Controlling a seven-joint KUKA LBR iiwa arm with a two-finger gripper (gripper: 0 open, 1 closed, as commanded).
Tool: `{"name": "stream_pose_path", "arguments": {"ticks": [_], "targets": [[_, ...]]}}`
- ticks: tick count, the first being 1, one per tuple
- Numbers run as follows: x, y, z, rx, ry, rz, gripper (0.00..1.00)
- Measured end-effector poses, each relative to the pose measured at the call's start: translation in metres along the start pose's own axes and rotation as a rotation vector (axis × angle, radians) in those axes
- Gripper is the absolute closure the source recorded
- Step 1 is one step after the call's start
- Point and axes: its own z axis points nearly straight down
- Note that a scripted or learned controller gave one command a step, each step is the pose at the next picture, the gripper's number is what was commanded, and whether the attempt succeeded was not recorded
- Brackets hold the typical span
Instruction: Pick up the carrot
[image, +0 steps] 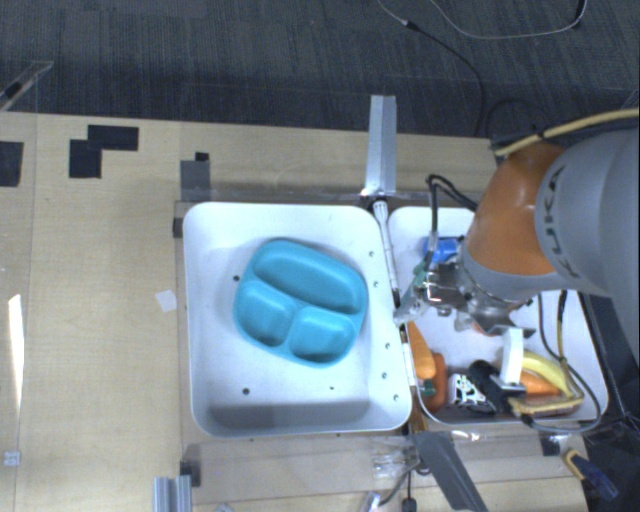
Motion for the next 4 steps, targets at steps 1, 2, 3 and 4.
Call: {"name": "stream_pose_path", "arguments": {"ticks": [1, 2, 3, 4], "targets": [[0.009, -0.022, 0.001, 0.002, 0.000, 0.041, 0.00], [-0.001, -0.020, 0.000, 0.001, 0.000, -0.090, 0.00], [-0.026, -0.018, 0.000, 0.000, 0.000, -0.470, 0.00], [-0.099, -0.010, 0.079, 0.000, -0.003, -0.522, 0.00]]}}
